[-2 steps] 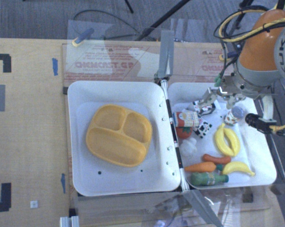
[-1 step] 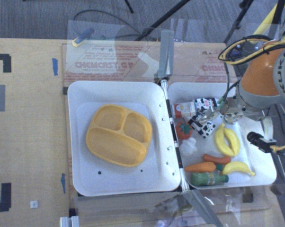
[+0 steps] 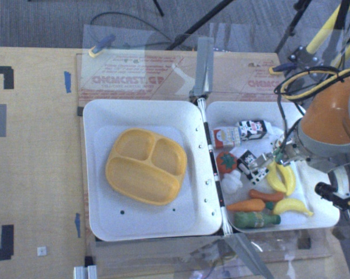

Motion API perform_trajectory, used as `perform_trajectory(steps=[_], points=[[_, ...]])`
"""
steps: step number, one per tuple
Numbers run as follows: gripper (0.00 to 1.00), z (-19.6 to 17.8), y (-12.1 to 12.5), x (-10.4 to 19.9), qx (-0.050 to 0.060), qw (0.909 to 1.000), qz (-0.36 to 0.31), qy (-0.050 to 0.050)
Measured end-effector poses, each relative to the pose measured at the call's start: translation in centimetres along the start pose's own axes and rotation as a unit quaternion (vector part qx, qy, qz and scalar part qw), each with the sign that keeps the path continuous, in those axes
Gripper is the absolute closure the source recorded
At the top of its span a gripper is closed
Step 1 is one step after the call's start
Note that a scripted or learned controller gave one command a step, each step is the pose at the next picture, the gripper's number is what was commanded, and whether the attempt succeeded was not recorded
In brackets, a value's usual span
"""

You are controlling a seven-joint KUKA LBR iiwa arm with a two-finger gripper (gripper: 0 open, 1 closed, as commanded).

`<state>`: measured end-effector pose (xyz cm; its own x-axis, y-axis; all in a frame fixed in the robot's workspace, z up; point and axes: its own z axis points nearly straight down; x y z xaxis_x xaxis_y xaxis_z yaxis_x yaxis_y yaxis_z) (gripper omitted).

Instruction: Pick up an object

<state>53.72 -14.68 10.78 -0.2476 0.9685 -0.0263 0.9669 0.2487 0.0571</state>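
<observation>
The right bin (image 3: 329, 214) holds several toy foods. A red and white carton (image 3: 226, 136) and a black and white carton (image 3: 252, 128) lie at its far side. A red tomato (image 3: 225, 162) and a white lump (image 3: 232, 183) sit near the bin's left wall. Toward the front are a carrot (image 3: 246, 205), a green bottle (image 3: 254, 219) and two bananas (image 3: 281, 178) (image 3: 293, 206). My gripper (image 3: 253, 166) hangs low in the middle of this bin, between the tomato and the upper banana. The arm's orange band (image 3: 332, 118) is at the right.
The left bin (image 3: 99, 214) contains a yellow divided plate (image 3: 146, 165). A metal divider (image 3: 203, 74) runs back from between the bins. Cables (image 3: 303, 83) loop at the right behind the arm. Cardboard and a clear sheet lie behind the bins.
</observation>
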Motion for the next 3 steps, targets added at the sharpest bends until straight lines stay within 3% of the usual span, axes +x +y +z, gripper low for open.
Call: perform_trajectory(steps=[1, 2, 3], points=[[0.0, 0.1, -1.7, -3.5, 0.003, 0.9983, -0.057, 0.005], [1.0, -1.4, -1.3, -3.6, 0.0, 0.9983, -0.058, 0.004], [1.0, -9.2, 1.2, 5.1, 0.023, 0.9807, -0.194, 0.017]])
